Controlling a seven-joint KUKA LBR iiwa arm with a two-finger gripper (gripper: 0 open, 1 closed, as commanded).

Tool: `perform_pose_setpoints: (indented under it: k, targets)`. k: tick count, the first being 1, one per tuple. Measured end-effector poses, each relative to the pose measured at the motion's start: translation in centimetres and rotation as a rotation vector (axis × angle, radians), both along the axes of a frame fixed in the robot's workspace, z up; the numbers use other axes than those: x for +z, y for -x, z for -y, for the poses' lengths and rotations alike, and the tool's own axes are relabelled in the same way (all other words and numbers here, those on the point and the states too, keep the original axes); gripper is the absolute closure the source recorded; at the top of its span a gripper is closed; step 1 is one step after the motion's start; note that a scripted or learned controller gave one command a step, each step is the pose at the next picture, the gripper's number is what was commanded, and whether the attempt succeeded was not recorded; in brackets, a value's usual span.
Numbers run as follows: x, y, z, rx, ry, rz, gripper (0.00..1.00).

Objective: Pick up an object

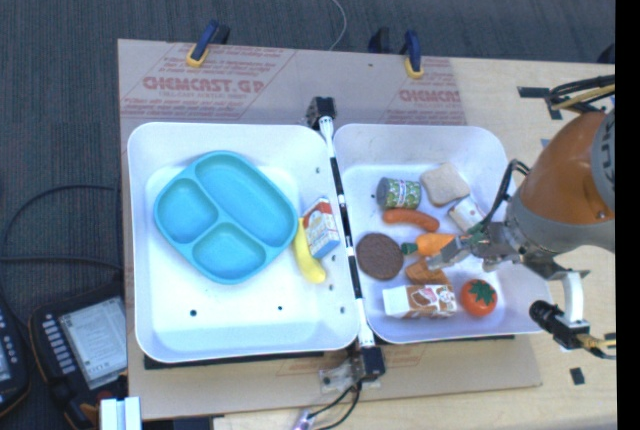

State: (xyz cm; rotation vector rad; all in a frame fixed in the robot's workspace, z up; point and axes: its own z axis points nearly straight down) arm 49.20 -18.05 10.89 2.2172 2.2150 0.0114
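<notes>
Reaching in from the right, the grey arm with its orange band (pixel 565 183) has its pincer (pixel 462 250) low over the right-hand shallow white bin (pixel 490 143), among the toy food there. Whether the pincer is released or clenched I cannot tell from here; the metal parts blur together, and nothing shows plainly between them.

The pincer's tip sits just beside the orange carrot-shaped piece (pixel 433 243) and above a small brownish-orange lump (pixel 427 271). Either looks like the thing being gone for. Close around lie a round dark brown patty (pixel 379 256), a red sausage (pixel 409 217), a green-labelled tin can (pixel 400 192), a beige slice of bread (pixel 445 183), a red tomato (pixel 479 297) and a white printed packet (pixel 422 299).

The left-hand bin (pixel 160 318) holds a blue three-part tray (pixel 225 215), a yellow banana (pixel 307 258) and a small milk carton (pixel 321 229), well apart from the arm.

I'd judge this to be the approach or closing step, with no lift begun. The next move calls for a firm closure on one single piece, then a straight rise, since the neighbours crowd close and could be nudged or dragged along.
</notes>
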Motion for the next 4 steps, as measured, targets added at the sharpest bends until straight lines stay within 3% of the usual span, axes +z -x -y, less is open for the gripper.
perform_pose_setpoints:
  k: [1,2,3,4]
  targets:
    - [-1.7,0.2,-6.5,-0.003,0.008,0.009,0.00]
    - [-0.4,0.0,-6.7,-0.001,0.001,0.013,1.00]
    - [10.8,-0.8,-13.3,0.002,0.000,-0.009,1.00]
    - [10.8,-0.8,-13.3,0.002,0.001,-0.010,0.00]
